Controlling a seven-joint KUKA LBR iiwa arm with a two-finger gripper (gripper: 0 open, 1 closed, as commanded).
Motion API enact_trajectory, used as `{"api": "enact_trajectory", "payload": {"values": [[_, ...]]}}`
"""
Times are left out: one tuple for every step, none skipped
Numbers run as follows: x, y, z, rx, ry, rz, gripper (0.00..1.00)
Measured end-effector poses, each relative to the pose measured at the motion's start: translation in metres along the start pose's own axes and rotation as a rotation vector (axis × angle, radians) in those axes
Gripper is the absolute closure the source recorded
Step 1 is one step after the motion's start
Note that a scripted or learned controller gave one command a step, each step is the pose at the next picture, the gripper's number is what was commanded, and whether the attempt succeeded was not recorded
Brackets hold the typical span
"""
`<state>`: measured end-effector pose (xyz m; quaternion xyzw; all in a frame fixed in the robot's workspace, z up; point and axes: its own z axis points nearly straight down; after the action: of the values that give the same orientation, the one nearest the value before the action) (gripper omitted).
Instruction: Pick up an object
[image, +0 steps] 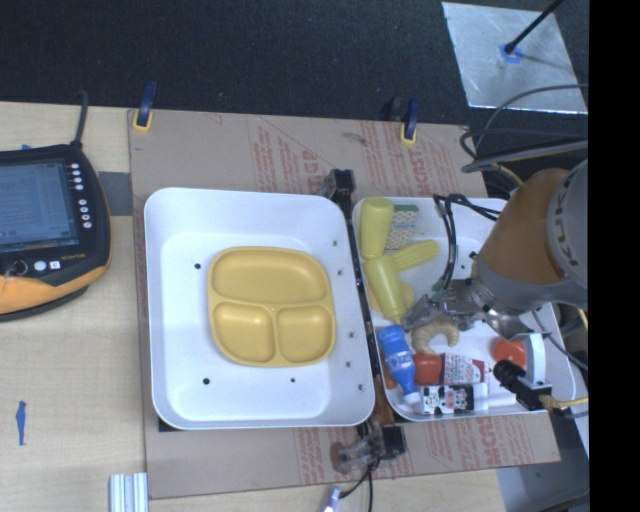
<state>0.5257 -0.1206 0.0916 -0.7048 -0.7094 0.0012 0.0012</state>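
1. the grey arm (540, 250) with its orange band reaches in from the right and bends down over the right bin (560, 385).
2. the gripper (445, 305) sits low in the middle of that bin, among the objects; its tips are buried in clutter and i cannot tell how they are set or whether anything is between them.
3. a tan, lumpy object (432, 333) lies right under the gripper, too blurred to name.
4. at the far left part of the right bin, a yellow bottle-like object (375, 226) stands along the wall, with a second yellow piece (387, 285) just nearer the camera and a pale corn-like piece (418, 254) beside them.
5. a patterned card or packet (402, 228) lies next to the top yellow object.
6. a blue bottle (396, 358) lies near the front left corner of the right bin, beside a red-and-white packet (445, 370).
7. a black-and-white strip-like item (450, 400) runs along the front wall, and a red-orange object (508, 352) sits to the right.
8. the left bin (170, 300) holds a yellow divided plate (270, 303) with three compartments, lying flat at its centre.
9. both bins rest on a cardboard sheet (250, 150) clipped at the far edge by clamps (144, 108).
10. a teach pendant (45, 225) with a lit screen lies on the bench at the far left.
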Motion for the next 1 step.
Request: {"api": "enact_trajectory", "payload": {"values": [[-0.0014,0.0008,-0.0115,-0.002,-0.001,-0.002,1.00]]}}
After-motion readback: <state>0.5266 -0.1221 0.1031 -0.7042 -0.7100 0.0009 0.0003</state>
